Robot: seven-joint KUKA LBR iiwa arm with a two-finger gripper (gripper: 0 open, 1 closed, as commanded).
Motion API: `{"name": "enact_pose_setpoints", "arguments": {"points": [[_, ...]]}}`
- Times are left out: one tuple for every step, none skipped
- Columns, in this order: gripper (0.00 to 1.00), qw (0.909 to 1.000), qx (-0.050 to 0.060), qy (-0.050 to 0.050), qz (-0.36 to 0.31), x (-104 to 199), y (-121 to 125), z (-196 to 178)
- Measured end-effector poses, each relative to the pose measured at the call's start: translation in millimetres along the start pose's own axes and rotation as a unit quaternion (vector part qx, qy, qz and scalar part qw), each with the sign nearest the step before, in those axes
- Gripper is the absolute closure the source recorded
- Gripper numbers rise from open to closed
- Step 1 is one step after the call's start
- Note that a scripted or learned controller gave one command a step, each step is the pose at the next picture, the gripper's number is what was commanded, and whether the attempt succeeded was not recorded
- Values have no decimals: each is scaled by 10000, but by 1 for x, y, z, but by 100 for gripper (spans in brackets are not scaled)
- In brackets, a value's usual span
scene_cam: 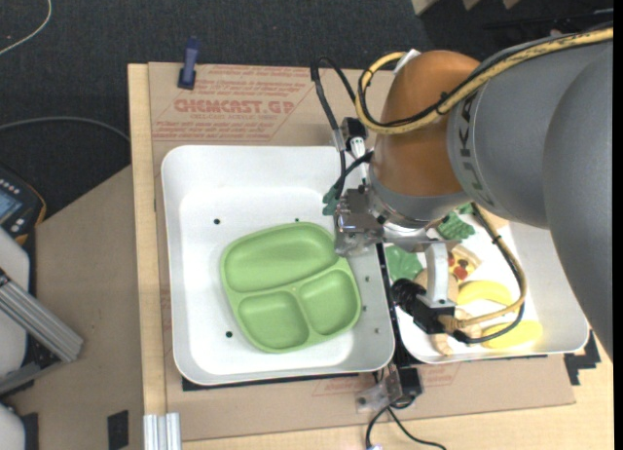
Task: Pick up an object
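Tray [287, 287], green with three compartments, lies flat in the lower middle of the left bin [185, 243], with bare white floor above it and to its left, its lower right side near the bin wall. The gripper [348, 232] hangs at the tray's upper right rim (whether spread or pressed together, I cannot tell). The arm [506, 117] covers much of the right bin [560, 341], where yellow and green things lie.

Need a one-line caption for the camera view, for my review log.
Arm reaching over two white bins; a green divided plate lies in the left bin, yellow and green items in the right.
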State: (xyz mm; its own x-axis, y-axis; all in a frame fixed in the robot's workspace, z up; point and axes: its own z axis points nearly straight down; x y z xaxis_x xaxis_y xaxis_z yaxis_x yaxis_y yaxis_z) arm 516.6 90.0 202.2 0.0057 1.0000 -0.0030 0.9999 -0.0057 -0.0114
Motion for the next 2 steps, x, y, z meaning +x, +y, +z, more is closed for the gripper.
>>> {"name": "enact_pose_setpoints", "arguments": {"points": [[100, 10000, 3, 19, -61, 81, -41, 79], [100, 9998, -166, 60, -56, 130, 24, -125]]}}
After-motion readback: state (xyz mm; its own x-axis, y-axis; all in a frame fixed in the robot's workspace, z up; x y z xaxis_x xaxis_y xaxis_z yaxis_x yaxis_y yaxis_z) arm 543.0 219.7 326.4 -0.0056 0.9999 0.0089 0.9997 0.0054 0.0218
